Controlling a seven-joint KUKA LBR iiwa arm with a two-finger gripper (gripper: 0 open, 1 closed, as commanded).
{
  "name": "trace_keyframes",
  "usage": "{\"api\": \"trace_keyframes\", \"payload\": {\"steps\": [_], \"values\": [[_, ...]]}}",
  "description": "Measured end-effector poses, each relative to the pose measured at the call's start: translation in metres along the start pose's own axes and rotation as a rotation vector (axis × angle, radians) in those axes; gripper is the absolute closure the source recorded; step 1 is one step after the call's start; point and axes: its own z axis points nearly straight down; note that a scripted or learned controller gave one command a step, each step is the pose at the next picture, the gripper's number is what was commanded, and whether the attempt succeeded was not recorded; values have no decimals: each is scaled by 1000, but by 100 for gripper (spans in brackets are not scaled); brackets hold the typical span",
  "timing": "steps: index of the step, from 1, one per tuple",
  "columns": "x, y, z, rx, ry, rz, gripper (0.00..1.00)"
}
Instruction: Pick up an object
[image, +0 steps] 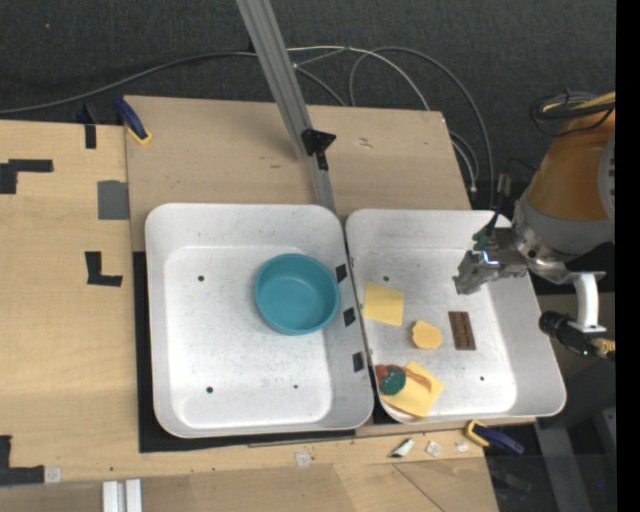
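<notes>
1. The gripper (472, 276) hangs over the right bin (520, 345), near that bin's upper right part, with the grey arm and its orange band (572, 170) coming in from the right edge.
2. Nothing shows between its fingers; whether they stand wide or narrow I cannot tell from this slant.
3. The brown block (461, 330) lies flat on the right bin's floor, just below the gripper and apart from it. It is a small bar, and its long axis runs nearly top to bottom of the view, tilted slightly.
4. The round yellow piece (427, 336) lies just left of the brown block, close to it but not touching.
5. The yellow square (384, 305) lies further left, near the wall between the bins, turned a little off the bin's edges.
6. At the right bin's lower left corner a yellow wedge (423, 388) lies beside a small red and green object (390, 379), the two touching or overlapping.
7. The blue bowl (296, 293) stands upright in the left bin (200, 380), toward its right side, opening upward.
</notes>
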Motion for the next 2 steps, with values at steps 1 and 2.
{"api": "trace_keyframes", "payload": {"steps": [1,2], "values": [[0,1,-43,1,0,0,100],[57,3,-30,7,3,-5,100]]}}
